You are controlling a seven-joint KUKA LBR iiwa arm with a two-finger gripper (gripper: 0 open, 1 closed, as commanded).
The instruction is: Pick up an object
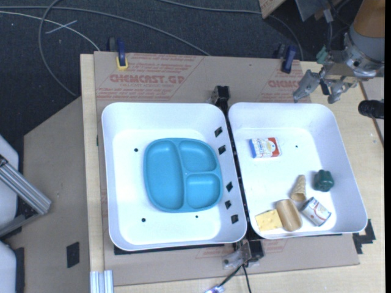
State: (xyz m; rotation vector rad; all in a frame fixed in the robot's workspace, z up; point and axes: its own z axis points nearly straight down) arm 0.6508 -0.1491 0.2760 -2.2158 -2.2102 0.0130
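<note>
Tool (pixel 322 89) hangs at upper right, fingers spread with nothing between them, probably just past the right bin (pixel 342 163) rim. Blue tray (pixel 182 174) sits in the left bin (pixel 122 163).

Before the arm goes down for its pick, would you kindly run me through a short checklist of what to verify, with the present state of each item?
1. Pincer free of any load: ok, nothing shows between its fingers.
2. Pincer over a target: not ok, it hovers above the far rim of the right bin, beyond the objects.
3. Isolated target available: ok, the small white carton lies apart from everything else.
4. Green object reachable: cannot tell, it sits close to the bin's right wall.
5. Near-corner cluster: not ok, the yellow block, tan cylinder and small can crowd together.
6. Blue divided plate out of the way: ok, it lies in the left bin.
</note>
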